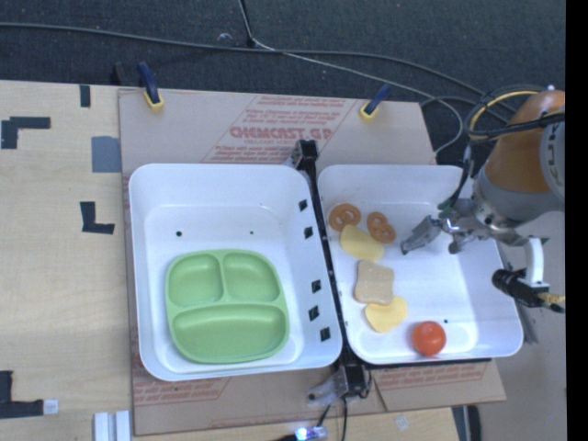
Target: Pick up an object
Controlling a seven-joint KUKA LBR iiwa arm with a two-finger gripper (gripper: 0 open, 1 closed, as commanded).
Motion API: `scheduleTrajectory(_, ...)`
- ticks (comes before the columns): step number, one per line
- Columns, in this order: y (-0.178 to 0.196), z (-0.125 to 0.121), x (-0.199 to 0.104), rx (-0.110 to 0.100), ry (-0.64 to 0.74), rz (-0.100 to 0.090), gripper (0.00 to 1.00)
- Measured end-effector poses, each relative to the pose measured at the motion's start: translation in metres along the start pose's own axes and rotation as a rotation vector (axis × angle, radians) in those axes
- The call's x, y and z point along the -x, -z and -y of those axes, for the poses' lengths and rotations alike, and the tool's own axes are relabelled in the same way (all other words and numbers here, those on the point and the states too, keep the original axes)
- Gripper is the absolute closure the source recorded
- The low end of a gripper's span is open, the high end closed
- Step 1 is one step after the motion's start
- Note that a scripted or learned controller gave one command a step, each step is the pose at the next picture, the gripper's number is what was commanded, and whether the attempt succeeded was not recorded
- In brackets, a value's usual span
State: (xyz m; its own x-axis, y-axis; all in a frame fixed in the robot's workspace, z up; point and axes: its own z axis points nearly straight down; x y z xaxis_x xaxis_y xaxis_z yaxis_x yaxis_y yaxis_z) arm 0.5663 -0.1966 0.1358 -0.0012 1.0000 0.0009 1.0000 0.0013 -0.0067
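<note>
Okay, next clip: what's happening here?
An arm reaches from the right over the right bin, its claw low near a pretzel with nothing between its fingers. That bin also has a second pretzel, two yellow pieces, a bread slice and a tomato. The left bin has a green tray. Nothing is picked up yet.

Green tray (227,305), red, perhaps orange, ball (428,338)
</note>
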Motion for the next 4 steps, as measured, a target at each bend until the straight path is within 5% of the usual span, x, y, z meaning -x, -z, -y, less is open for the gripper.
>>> scheduleTrajectory(1,-0.052,0.000,-0.001,0.007,0.000,0.003,0.00)
scheduleTrajectory(2,-0.038,-0.002,0.000,0.012,0.001,0.006,1.00)
scheduleTrajectory(4,0.079,-0.016,0.005,0.011,0.001,0.003,1.00)
